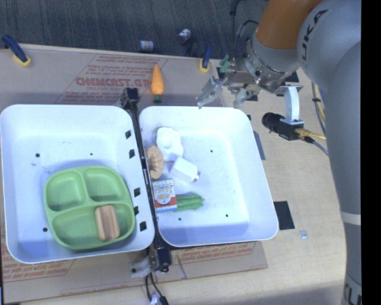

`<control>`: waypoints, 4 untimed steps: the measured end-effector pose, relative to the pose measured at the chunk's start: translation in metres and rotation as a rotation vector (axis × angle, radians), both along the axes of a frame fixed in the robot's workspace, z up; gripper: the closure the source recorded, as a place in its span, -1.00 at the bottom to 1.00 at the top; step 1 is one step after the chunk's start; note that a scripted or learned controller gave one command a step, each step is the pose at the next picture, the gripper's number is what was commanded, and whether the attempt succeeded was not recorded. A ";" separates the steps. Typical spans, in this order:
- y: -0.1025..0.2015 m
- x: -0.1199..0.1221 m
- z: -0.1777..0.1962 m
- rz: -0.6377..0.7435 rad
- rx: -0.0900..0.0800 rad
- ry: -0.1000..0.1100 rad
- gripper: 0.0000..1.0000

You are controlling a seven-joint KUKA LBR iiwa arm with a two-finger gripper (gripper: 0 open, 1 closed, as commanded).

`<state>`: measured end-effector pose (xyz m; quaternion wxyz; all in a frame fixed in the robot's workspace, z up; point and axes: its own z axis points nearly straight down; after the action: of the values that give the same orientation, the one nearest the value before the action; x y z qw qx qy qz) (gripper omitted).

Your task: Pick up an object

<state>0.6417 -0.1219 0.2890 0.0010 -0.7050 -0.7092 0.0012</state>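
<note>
My gripper (223, 96) hangs above the far rim of the right bin (241, 170), its two pale fingers spread apart and open with nothing between them. Down in that bin's left part lie a white lumpy object (168, 141), a white block (185, 169), a brown biscuit-like piece (155, 161), a small printed carton (164, 194) and a green vegetable-shaped toy (190, 202). All of them sit well below and to the left of the gripper.
The left bin (25, 138) holds a green divided plate (70, 196) with a tan wooden block (106, 222) in its front compartment. An orange carrot toy (157, 81) lies on the cardboard behind the bins. Blue clamps (16, 49) grip the bench's far edge.
</note>
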 end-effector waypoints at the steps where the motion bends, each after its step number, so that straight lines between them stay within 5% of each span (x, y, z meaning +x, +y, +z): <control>1: 0.019 0.014 -0.138 0.001 0.000 0.005 -1.00; 2: 0.014 0.014 -0.198 0.001 -0.001 0.003 -1.00; 3: 0.014 0.015 -0.187 0.004 -0.001 0.002 1.00; 4: 0.075 0.016 -0.096 0.000 0.001 -0.003 1.00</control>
<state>0.6573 -0.0470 0.1932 0.0003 -0.7048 -0.7094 -0.0004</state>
